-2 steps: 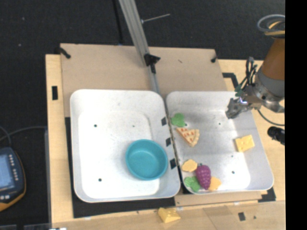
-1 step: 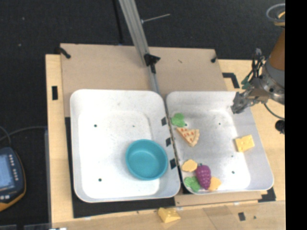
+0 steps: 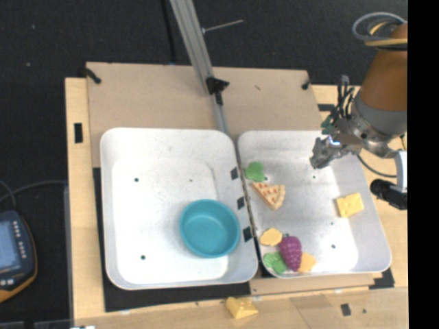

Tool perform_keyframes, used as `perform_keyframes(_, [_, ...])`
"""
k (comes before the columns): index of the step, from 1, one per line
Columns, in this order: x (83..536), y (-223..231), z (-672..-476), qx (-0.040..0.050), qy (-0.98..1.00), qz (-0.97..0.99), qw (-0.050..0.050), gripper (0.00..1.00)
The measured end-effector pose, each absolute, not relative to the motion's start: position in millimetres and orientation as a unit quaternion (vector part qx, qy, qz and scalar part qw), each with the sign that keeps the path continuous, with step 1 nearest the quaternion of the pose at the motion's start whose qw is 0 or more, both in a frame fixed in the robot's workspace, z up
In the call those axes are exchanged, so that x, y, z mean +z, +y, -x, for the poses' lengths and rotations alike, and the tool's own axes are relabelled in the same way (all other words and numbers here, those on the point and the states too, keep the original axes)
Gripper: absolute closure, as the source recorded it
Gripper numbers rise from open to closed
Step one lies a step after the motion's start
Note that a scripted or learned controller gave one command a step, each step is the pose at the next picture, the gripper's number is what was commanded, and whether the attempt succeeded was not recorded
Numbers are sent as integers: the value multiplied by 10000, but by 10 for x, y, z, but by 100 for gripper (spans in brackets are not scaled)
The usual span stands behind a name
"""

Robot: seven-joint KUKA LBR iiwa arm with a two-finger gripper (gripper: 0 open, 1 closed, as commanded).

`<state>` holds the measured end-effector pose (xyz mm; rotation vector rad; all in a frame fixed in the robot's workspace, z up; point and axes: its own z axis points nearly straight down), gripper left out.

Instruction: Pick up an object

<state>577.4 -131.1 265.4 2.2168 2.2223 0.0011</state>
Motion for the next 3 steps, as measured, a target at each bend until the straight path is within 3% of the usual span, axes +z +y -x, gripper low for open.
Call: perform_keyframes(3, [2389,296,-5880,-4,7093,-7049,-8,100])
